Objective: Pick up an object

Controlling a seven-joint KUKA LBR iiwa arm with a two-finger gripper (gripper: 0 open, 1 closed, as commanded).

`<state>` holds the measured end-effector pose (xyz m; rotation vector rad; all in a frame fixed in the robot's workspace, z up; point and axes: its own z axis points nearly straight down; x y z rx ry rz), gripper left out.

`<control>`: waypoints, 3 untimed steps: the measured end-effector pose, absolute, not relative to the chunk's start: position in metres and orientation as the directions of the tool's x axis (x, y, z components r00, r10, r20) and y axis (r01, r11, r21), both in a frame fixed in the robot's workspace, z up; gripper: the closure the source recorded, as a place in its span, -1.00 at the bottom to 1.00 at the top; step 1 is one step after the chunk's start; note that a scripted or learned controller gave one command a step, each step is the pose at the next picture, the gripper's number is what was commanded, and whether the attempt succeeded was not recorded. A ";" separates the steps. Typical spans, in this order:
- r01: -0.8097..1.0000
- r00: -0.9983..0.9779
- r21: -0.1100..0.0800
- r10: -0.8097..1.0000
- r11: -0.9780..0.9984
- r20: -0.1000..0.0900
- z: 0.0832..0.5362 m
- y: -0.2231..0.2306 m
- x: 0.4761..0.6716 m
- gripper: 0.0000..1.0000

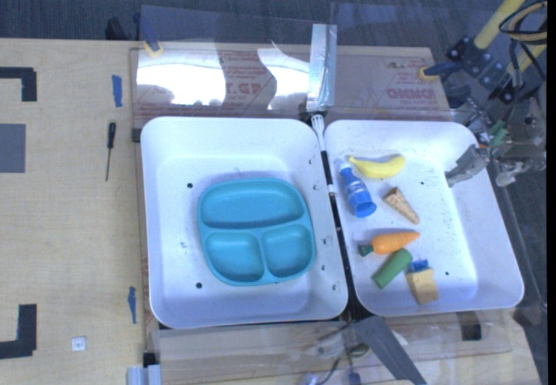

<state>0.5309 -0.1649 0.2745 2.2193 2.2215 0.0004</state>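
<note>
The right bin (486, 270) holds several small toys. A yellow banana (377, 167) lies near its back, with a blue bottle (355, 190) just left of it. A tan cone (401, 205) lies mid-bin. Toward the front are an orange carrot (393, 242), a green cucumber (392, 268) and a yellow block with a blue top (422, 282). My gripper (467, 166) hangs over the bin's back right corner, well right of the banana and apart from every toy. Nothing shows in its grasp.
The left bin (165, 157) bears a teal divided plate (254, 230). A clear plastic wall (321, 70) stands behind both bins. The arm's cables and a yellow bar (512, 1) crowd the upper right. A screwdriver (109, 147) lies on the bench at left.
</note>
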 end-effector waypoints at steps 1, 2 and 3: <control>0.990 -0.139 0.012 0.990 0.139 -0.005 0.441 -0.169 0.541 -1.00; 0.974 -0.225 -0.009 0.974 0.225 0.004 0.256 -0.224 0.549 -1.00; 0.950 -0.312 -0.005 0.950 0.312 0.004 0.163 -0.188 0.497 -1.00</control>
